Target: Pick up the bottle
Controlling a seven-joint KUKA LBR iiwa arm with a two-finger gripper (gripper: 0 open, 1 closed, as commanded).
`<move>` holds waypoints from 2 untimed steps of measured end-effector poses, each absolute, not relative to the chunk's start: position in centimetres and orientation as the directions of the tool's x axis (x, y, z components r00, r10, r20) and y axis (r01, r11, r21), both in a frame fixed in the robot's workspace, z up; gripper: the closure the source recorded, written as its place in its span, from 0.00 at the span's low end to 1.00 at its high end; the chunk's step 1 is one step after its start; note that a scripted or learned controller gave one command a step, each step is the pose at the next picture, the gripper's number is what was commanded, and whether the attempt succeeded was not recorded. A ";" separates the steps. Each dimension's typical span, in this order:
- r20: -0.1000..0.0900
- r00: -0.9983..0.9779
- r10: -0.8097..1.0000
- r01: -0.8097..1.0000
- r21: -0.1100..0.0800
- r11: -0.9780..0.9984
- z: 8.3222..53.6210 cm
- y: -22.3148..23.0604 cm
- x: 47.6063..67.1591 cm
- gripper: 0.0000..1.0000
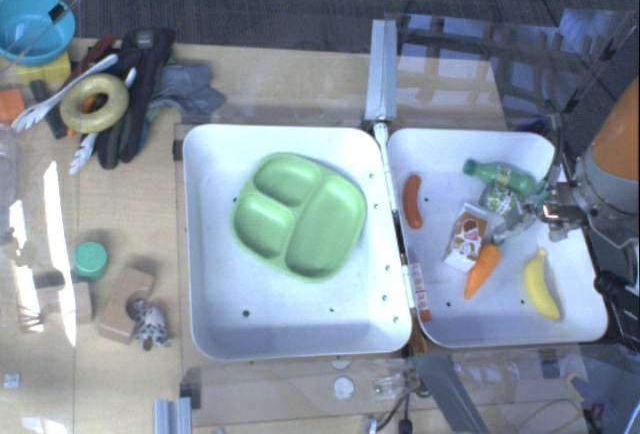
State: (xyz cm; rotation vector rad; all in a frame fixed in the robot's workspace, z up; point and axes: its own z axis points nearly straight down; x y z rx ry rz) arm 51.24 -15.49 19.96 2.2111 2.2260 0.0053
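The green bottle (503, 176) lies on its side in the back of the right bin (575, 327), cap pointing left. My gripper (518, 220) reaches in from the right, low over the bin, just in front of the bottle and beside the small carton (467, 236). Nothing shows lifted in it. The bottle's right end lies close to the gripper's body.
The right bin also holds a sausage (412, 200), a carrot (482, 268) and a banana (541, 287). A green divided plate (299, 214) lies in the left bin (200, 252). Loose items crowd the bench at the left. A metal divider (380, 72) stands behind the bins.
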 end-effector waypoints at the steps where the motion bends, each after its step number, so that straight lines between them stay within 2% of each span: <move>1: -0.001 0.080 0.997 0.997 0.006 -0.080 15.0 -20.0 57.8 0.00; 2: -0.001 0.188 0.982 0.982 0.003 -0.188 8.6 -19.3 65.0 0.00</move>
